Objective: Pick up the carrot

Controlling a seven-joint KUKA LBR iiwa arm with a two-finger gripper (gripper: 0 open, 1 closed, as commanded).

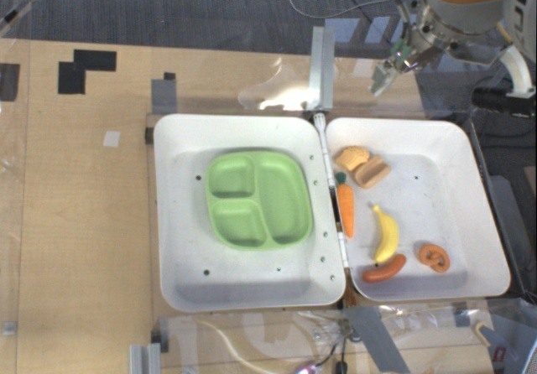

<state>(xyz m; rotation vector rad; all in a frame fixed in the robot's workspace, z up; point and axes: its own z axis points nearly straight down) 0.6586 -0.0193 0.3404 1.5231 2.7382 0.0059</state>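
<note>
The carrot (345, 209) is orange with a green top and lies along the left wall of the right bin (453, 154). My gripper (388, 73) hangs high above the bench, beyond the far edge of the right bin and well away from the carrot. Nothing is visible between its fingers.
The left bin (180, 196) holds a green divided plate (258, 199). In the right bin lie a bread roll (361, 165), a banana (385, 232), a sausage (383, 269) and a pretzel (434, 257). A metal post (321, 70) stands behind the bins.
</note>
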